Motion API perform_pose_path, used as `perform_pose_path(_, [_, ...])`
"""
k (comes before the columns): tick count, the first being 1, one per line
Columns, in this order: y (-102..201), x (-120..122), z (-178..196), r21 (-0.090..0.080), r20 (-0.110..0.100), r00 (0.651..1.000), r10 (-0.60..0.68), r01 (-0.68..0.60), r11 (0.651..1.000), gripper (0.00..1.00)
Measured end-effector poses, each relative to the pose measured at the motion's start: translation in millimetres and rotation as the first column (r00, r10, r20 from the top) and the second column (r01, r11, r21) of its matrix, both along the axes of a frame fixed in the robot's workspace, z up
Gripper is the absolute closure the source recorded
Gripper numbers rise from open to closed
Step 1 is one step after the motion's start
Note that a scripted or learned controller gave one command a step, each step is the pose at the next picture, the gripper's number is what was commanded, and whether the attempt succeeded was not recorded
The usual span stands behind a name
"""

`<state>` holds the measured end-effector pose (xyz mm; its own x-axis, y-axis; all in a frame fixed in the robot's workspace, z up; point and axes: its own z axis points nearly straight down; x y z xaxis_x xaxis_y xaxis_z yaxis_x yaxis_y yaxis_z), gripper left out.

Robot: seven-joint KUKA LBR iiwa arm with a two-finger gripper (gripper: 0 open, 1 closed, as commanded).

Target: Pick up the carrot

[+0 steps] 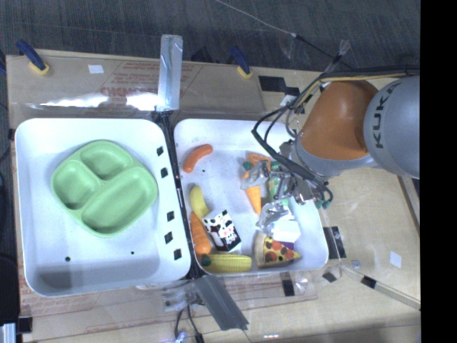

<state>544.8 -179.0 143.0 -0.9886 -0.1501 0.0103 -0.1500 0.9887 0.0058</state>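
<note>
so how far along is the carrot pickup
Done: the arm has reached into the right bin, and the gripper is right beside a carrot. In hand: nothing I can confirm; the carrot lies on the bin floor. Left: grasp and lift it. Another carrot lies by the left wall.

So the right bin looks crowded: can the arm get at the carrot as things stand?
Probably yes. The gripper is right beside the carrot, which lies uncovered in the right bin, with bare floor to its left.
</note>
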Motion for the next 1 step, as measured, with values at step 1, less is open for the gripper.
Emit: perform_pose_path(1, [20.6, -9.6, -52.7, -0.003, 0.008, 1.000, 0.005, -0.005, 1.000, 0.00])
